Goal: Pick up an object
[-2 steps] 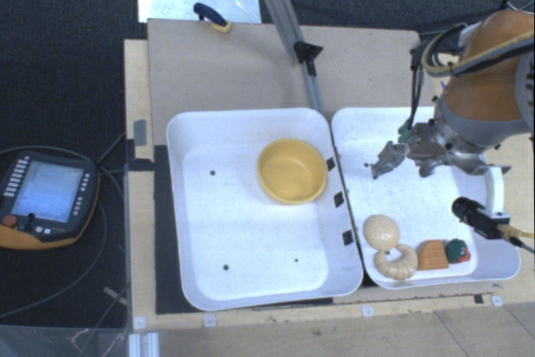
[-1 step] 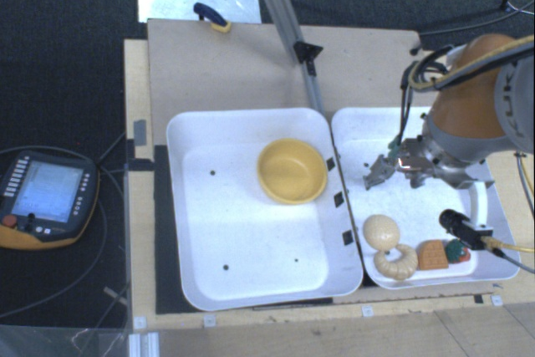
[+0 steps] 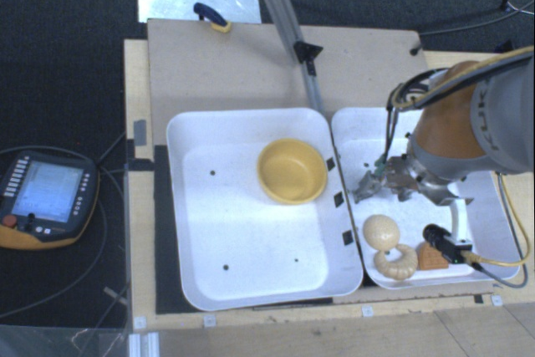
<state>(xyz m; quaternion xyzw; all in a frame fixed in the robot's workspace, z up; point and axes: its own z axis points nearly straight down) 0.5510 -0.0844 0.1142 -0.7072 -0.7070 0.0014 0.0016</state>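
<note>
Dark carpet-looking floor all around, with a tan bench (image 3: pixel 251 63) sitting in the middle and two shallow white bins on it side by side.

Camera view, looking down at a slant: the left bin (image 3: pixel 251 263) is the bigger one and has a yellow bowl (image 3: pixel 292 170) sitting upright toward its upper right corner, close to the wall it shares with the other bin. The right bin (image 3: pixel 355 138) has the arm (image 3: pixel 472 121) reaching in over it from the right, grey with an orange band. The gripper (image 3: pixel 365 186) hangs over the left middle of that bin, just above the small stuff at the bottom. Honestly can't tell whether the jaws are apart or together, that end is a dark blur from up here, and nothing visibly sits between them.

Below the gripper, in the near part of the right bin: a cream egg-shaped thing (image 3: pixel 381 231), a pale ring like a doughnut (image 3: pixel 396 262) touching it from below, and an orange-brown piece (image 3: pixel 431 257) just right of the ring.

Off the bench on the left floor there's a teach pendant (image 3: pixel 46 196) with a lit screen, text way too small to read. A grey pole (image 3: pixel 280 4) slants across the top, and a blue and yellow clamp (image 3: pixel 212 16) sits at the bench's far edge. No readable labels anywhere.
</note>
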